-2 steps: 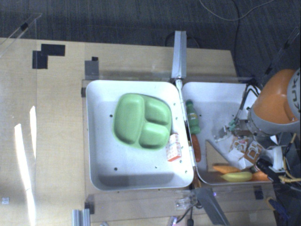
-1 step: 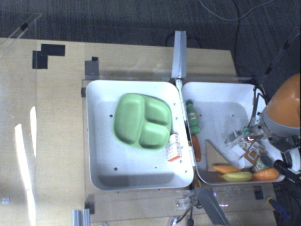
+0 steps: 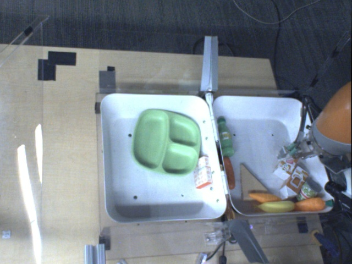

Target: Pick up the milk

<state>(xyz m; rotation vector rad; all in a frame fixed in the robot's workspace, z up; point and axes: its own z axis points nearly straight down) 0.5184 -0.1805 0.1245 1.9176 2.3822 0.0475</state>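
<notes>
The milk [image 3: 203,172], a small carton with red print, is lying on its side in the left bin [image 3: 110,147], lower centre of the frame, just beside the green divided plate [image 3: 165,141] and near the wall shared with the right bin [image 3: 258,114]. Its long axis is running near vertical in the frame, tilted slightly, one end pointing toward the lower edge; which end is the top cannot be told. Judged light, fairly stiff, possibly crushable under hard squeeze; best taken across its narrow width at mid-length. The gripper [image 3: 300,147] is sitting at right of frame over the right bin, among printed packets [image 3: 294,177]; its jaw state cannot be told.
</notes>
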